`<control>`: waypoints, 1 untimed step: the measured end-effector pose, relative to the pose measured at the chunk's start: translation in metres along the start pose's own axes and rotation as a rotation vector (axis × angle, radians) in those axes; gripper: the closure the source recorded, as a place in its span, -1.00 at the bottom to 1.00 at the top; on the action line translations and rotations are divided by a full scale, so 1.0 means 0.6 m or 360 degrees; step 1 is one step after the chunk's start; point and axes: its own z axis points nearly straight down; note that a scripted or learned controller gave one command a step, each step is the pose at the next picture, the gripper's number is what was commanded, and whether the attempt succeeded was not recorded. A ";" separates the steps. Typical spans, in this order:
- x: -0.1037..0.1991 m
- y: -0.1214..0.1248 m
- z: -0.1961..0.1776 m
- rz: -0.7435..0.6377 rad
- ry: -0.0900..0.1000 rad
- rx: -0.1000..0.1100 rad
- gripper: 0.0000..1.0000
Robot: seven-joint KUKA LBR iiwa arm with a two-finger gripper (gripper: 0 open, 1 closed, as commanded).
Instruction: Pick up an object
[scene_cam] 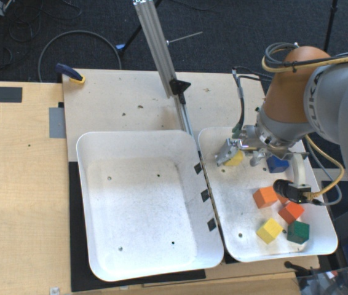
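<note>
Seen from above, a pale bench (118,103) bears 2 shallow white bins side by side: the left bin (137,201) and the right bin (235,226). A silver metal rail (155,42) slants down from the top towards the gap between them. The arm (294,94), grey with an orange band, reaches in from the right, is cut off at the edge, and hangs over the far end of the right bin. Its gripper (240,157) is low over the bin floor; how wide the pincer stands cannot be told. A small yellow piece (234,159) sits right at the gripper, mostly hidden by it, so its shape and whether it is held are unclear. A blue block (278,163) lies just beside, partly covered by the wrist. Nearer the front, well apart from the gripper, 4 blocks cluster: orange block (264,196), red block (291,211), yellow cube (270,230), green cube (298,232)
</note>
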 end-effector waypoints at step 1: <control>-0.121 -0.013 -0.035 0.0019 -0.0009 0.0009 -1.00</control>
